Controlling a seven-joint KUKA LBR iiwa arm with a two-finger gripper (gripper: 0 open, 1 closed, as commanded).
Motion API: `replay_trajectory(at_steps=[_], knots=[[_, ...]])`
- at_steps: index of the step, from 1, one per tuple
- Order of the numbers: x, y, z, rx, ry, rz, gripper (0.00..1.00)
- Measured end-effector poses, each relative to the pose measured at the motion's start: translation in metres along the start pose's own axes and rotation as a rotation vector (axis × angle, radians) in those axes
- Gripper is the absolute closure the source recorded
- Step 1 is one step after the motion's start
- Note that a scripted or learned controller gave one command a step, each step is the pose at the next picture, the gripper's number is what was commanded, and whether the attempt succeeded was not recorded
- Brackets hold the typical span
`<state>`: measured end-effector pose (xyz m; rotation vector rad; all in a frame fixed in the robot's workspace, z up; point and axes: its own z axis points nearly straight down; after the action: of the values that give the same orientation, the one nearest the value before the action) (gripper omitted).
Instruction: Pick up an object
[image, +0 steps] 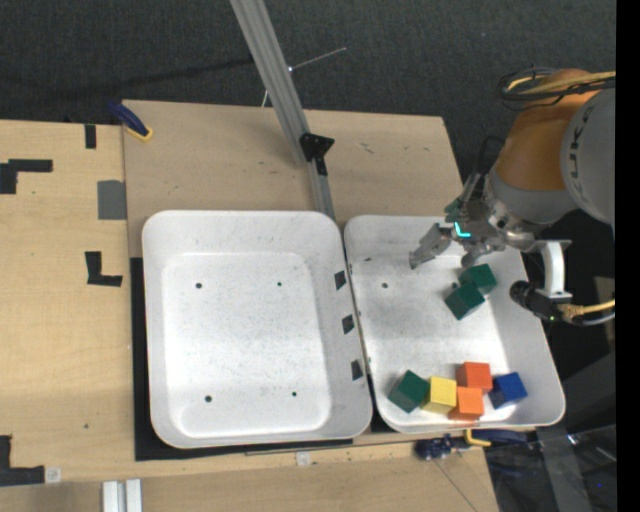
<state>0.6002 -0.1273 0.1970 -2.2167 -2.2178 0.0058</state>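
My gripper (443, 258) hangs over the upper part of the right bin (400, 320), open, with nothing between its spread fingers. Just to its lower right lie two dark green blocks, one (465, 299) beside the other (481, 277), on the bin floor. A cluster rests in the bin's near corner: a green block (408, 390), a yellow block (442, 392), two orange blocks (476, 376) (468, 401) and a blue block (509, 388).
The left bin (240, 330) stands next to the right one, their rims touching. A slanted metal pole (285, 90) runs from the top down to the bins' shared rim. The grey and orange arm (550, 150) enters from the right.
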Motion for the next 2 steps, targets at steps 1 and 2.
replay_trajectory(at_steps=[1, 2], knots=[[0.000, 0.001, -0.003, -0.005, -0.001, -0.001, 0.00], [-0.006, -0.005, 0.058, 0.001, -0.002, 0.000, 0.00]])
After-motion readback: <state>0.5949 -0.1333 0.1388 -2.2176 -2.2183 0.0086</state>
